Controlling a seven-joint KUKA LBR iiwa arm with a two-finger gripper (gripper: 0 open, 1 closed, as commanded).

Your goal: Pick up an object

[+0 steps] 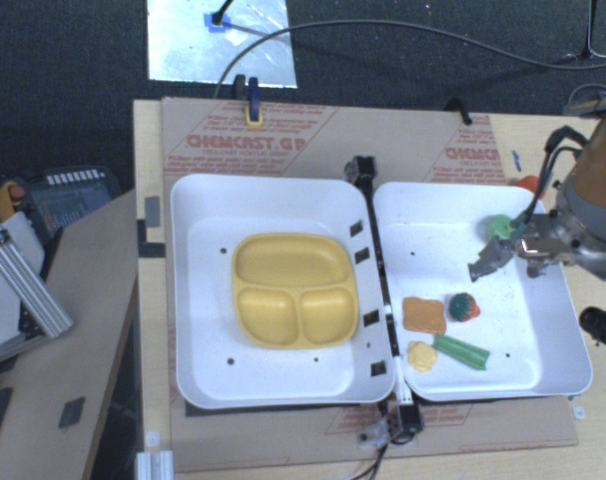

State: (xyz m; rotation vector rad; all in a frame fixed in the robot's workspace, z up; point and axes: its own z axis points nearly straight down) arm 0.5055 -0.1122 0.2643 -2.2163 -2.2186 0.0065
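Note:
In the right bin (553, 368) lie several small toy foods. An orange flat piece (423, 314) sits near the bin's left side, with a red ball with a green top (464, 306) just right of it. A small yellow piece (420, 355) and a long green piece (461, 351) lie nearer the front. A green object (500, 228) rests toward the back right, close beside the arm's wrist. My gripper (485, 265) hangs over the bin's middle, above and to the right of the red ball, pointing down-left. I see nothing held in it.
The left bin (198, 268) holds a yellow divided plate (292, 289). A black divider with clips (375, 278) runs between the bins. The arm (588, 208) comes in over the right bin's right rim. A cardboard sheet (313, 138) lies under both bins.

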